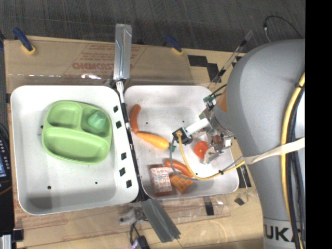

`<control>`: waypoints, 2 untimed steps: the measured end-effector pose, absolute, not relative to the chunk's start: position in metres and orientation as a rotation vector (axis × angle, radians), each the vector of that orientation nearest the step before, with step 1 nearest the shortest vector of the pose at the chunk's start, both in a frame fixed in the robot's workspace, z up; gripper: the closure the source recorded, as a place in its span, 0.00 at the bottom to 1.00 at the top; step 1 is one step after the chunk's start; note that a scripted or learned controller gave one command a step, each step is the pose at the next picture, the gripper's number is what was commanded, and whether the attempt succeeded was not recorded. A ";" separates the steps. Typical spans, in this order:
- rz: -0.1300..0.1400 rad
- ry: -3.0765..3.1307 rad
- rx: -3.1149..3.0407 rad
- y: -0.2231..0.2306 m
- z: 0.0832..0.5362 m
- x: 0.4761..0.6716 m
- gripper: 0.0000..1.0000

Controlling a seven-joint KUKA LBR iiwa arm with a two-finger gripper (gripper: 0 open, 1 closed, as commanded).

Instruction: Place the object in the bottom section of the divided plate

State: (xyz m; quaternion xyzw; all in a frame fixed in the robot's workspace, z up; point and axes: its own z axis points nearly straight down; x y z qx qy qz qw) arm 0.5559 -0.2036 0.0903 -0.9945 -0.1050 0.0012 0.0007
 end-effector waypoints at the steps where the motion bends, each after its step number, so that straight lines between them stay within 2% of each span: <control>1: 0.003 -0.353 -3.120 -0.209 0.269 0.586 0.00; 2: 0.018 -0.372 -3.114 -0.206 0.273 0.587 1.00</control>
